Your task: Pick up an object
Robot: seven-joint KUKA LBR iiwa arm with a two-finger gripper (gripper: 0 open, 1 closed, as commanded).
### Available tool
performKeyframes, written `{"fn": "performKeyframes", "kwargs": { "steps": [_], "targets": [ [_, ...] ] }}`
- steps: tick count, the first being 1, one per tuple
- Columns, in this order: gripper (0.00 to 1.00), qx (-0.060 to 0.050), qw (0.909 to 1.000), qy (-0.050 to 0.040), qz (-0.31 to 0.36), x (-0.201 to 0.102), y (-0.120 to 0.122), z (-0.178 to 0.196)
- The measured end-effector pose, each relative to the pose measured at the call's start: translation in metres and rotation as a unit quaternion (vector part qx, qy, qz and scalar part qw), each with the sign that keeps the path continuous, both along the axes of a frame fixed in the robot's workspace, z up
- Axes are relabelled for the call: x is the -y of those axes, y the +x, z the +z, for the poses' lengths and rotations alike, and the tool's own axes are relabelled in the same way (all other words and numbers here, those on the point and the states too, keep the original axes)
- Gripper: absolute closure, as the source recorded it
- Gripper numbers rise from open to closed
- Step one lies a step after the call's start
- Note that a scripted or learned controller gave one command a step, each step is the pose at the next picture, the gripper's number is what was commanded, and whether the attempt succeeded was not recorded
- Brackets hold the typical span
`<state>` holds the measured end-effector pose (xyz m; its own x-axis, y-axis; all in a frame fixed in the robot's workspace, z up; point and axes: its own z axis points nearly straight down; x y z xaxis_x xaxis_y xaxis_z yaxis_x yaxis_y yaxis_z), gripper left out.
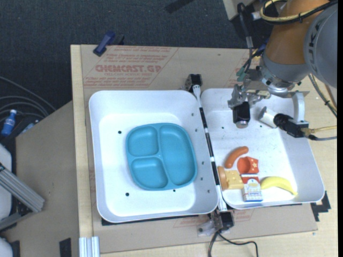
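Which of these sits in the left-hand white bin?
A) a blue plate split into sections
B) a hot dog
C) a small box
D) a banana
A: the blue divided plate lies alone in the left bin, while the banana, the hot dog and the small box are all grouped in the right bin.

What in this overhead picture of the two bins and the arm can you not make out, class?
- Gripper, camera view: seen end-on from above, so its grasping end is unclear.
- Small carton, camera view: its print is too small to read.
- Yellow block, camera view: partly tucked against the right bin's wall, so its shape is uncertain.
- Arm: cut off by the top edge.
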<state>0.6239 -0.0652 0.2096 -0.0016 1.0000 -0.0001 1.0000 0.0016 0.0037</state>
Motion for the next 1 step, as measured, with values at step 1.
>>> {"fn": "performKeyframes", "kwargs": {
  "steps": [1],
  "targets": [
    [1.00,-0.003,1.0000,0.0004,-0.001,0.0047,-0.0948,0.0680]
  ]
}}
